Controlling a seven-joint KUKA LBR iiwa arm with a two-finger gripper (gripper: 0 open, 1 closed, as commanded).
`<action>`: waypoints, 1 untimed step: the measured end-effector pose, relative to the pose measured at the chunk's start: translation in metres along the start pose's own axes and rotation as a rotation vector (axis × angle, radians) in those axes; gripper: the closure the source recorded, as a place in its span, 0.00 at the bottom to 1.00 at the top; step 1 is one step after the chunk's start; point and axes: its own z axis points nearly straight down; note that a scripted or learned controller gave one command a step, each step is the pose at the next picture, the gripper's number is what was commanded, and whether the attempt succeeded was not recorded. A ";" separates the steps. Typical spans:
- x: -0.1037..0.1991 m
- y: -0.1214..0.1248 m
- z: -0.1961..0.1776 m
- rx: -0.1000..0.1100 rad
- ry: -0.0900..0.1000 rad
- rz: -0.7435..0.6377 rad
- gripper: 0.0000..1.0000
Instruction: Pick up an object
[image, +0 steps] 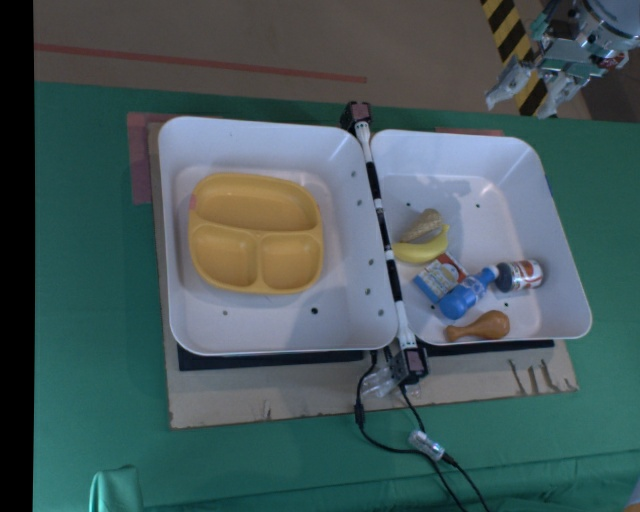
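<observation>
The right bin (520, 160) holds several small items near its front. A yellow banana (420, 250) lies beside a beige lump (426, 222). In front of them are a blue and orange packet (437, 274), a blue bottle (466, 296), a small red and white bottle (519, 274) and a brown drumstick (480, 325). My gripper (522, 98) hangs high beyond the right bin's far right corner, over the bench and apart from every item. Its fingers are spread open with nothing between them.
The left bin (200, 140) holds a yellow divided plate (255, 232). A black and white strip (380, 220) runs between the bins. Cables (400, 430) trail off the cardboard at the front. Yellow and black hazard tape (505, 25) marks the floor behind.
</observation>
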 end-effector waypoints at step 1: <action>-0.010 0.004 0.099 0.001 -0.003 0.000 0.00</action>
